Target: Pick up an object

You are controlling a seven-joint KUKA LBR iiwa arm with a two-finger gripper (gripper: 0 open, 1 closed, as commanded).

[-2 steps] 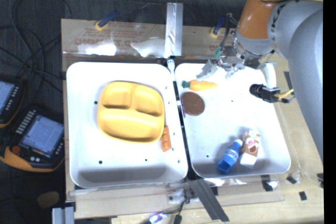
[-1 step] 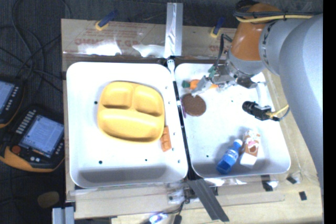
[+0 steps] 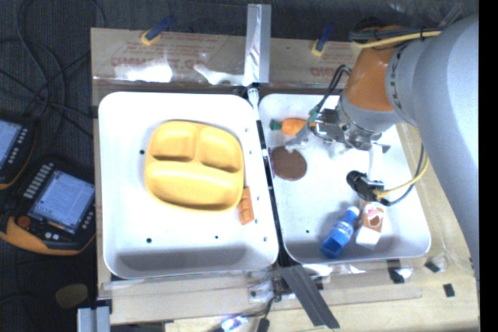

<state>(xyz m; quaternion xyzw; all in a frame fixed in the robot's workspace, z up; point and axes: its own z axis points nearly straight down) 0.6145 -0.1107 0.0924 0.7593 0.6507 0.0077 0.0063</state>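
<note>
Plainly the job stands at the approach step: nothing is lifted yet, and every candidate lies on a bin floor. Starting at the left, the left bin [image 3: 117,245], a shallow white tub of smooth plastic with rounded corners, holds a glossy yellow tray [image 3: 194,165] moulded into three compartments, with a small orange piece [image 3: 246,207] touching its lower right edge. Across the divider, the right bin [image 3: 299,241] carries a flat brown disc [image 3: 289,165], matte and round, and just above it a small carrot-like toy [image 3: 291,126], orange with a green tip. Nearer the front lie a blue bottle [image 3: 341,232] with a white cap, tipped on its side, and a little boxy carton [image 3: 372,221] just beside it. The tool [image 3: 342,128] hovers low in the bin's upper part, near the carrot toy; whether its fingers are apart or together I cannot tell. Next, I judge, it must settle squarely over one small piece, likely the toy, and close on it.
</note>
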